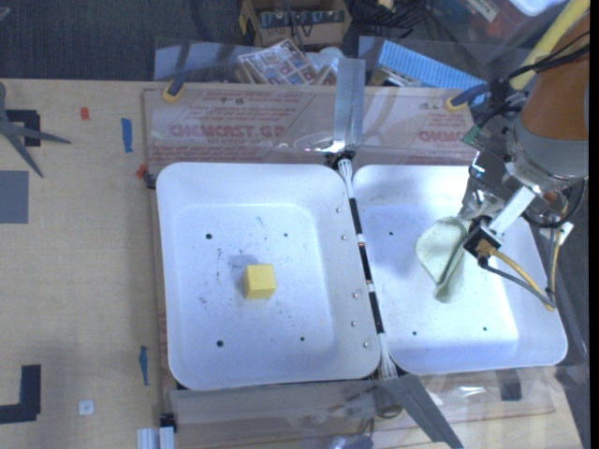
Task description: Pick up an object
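1. You see the gripper (471, 221) over the back right part of the right bin (510, 330), on the arm (554, 110) that reaches in from the right.
2. A pale yellow-green cloth (440, 251) sits just below and left of the gripper, its upper edge meeting the gripper's tip. The rest droops in a fold toward the bin floor.
3. You cannot tell whether the jaws are apart, together or clamped on the cloth: the tip is small and blends with the wrist hardware around it.
4. Nothing else lies near the cloth. The nearest obstacle is the ridge where the two bin rims meet, to its left.
5. The left bin (281, 349) holds a yellow block (260, 281), resting flat near the middle of its floor, well apart from the gripper.
6. Count: two bins, one cloth, one block.
7. Behind the bins a clear plastic sheet (243, 124) with red lettering stands along the bench (75, 279). A cardboard box (290, 7) sits in the clutter beyond it.
8. The lettering on the sheet is too faint to read. The arm's upper part is cut off at the frame's top right, and the right bin's far corner is hidden under the wrist.
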Robot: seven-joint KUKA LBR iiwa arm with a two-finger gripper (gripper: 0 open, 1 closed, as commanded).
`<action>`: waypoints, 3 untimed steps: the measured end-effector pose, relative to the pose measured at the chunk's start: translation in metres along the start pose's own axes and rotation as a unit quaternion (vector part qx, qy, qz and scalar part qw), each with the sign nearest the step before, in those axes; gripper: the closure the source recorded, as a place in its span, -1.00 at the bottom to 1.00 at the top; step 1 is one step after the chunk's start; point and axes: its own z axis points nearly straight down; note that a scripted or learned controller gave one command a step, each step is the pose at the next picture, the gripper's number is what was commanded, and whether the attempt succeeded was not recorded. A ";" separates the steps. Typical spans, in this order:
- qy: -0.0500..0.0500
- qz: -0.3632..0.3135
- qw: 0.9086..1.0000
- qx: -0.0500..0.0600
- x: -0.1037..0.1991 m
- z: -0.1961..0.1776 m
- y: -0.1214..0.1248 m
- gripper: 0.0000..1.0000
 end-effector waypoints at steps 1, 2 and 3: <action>0.001 -0.043 0.999 -0.001 -0.020 0.166 0.017 1.00; 0.004 -0.083 0.996 -0.013 -0.101 0.178 0.056 1.00; 0.004 -0.167 0.986 -0.015 -0.115 0.178 0.050 1.00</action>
